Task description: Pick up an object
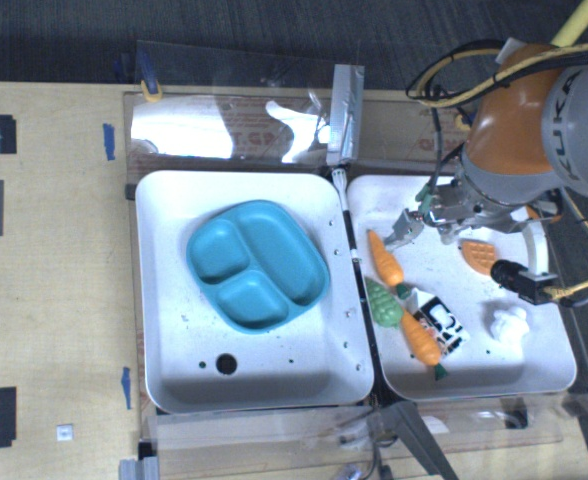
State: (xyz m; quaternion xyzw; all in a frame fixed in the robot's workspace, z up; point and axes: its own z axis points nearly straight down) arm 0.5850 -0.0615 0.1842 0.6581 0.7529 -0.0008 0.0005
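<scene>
Orange carrot (385,258): long axis slanting from right bin's (554,368) far-left corner toward its centre.
Gripper (411,226): just beside carrot's far end.
Jaws: apart, clamping nothing.

Wooden bench (44,268), two white bins (164,368) (544,368) side by side

floor (224,8): dark grey | bench (44,268): pale wood, black markings
</scene>
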